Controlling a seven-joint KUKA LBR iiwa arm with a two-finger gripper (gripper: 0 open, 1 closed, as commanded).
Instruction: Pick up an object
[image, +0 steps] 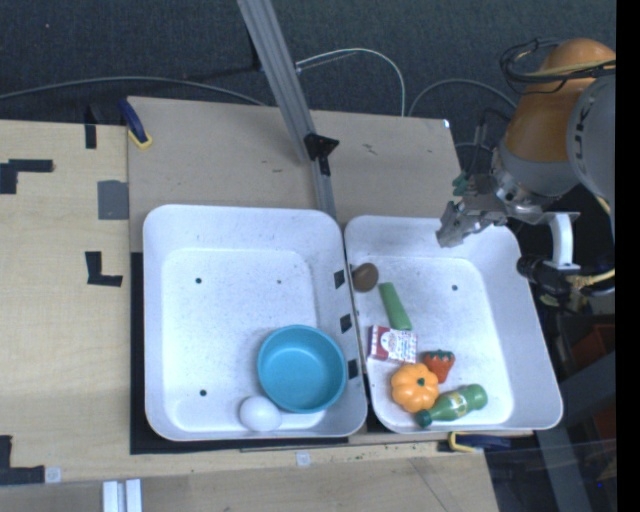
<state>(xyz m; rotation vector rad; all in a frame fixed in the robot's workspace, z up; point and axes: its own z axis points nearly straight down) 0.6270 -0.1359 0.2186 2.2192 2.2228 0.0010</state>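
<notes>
The gripper (452, 229) hangs over the far edge of the right bin (520, 300), near that bin's far right corner; whether its fingers are apart or together cannot be determined, and nothing is visible between them. In the right bin, a brown round object (364, 276) lies by the far left corner, with a green stick (394, 306) just beside it. Toward the near edge lie a red-and-white packet (393, 345), a small red object (438, 364), an orange pumpkin (414, 387) and a green bottle (456, 403), closely grouped. The left bin (200, 250) holds a blue bowl (301, 368) and a white ball (260, 412) near its near right corner.
</notes>
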